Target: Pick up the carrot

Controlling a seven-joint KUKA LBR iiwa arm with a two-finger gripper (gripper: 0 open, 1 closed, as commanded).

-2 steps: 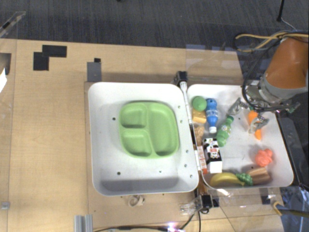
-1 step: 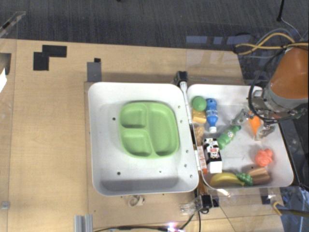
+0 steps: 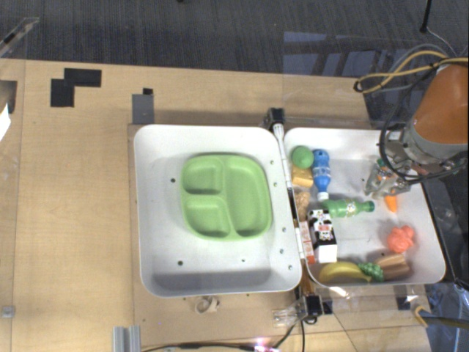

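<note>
The gripper [image 3: 382,182] hangs over the far right part of the right bin [image 3: 352,144], and its metal fingers blur together from this height, so whether they are apart or closed cannot be told. Just right of and slightly nearer than the fingertips lies the carrot [image 3: 392,203], a small orange piece on the bin floor; whether the gripper touches it is unclear, and nothing shows it caught between the fingers. Above the gripper the arm's orange band [image 3: 443,108] and grey wrist reach in from the right, with yellow and black cables [image 3: 396,68] looping over them. Left of the carrot a green bottle [image 3: 350,209] lies on its side, and farther left a blue bottle [image 3: 321,171] lies beside a green ball [image 3: 301,156]. Nearer, a salmon-coloured lumpy toy [image 3: 400,237] sits right of centre, with a brown piece [image 3: 392,264], a banana [image 3: 343,271] and a small green item [image 3: 373,271] along the near wall. A black-and-white carton [image 3: 321,233] rests against the left wall; its print is too small to read. The left bin [image 3: 157,196] holds a green divided plate [image 3: 223,196]. No brand or legible writing can be made out anywhere.
</note>
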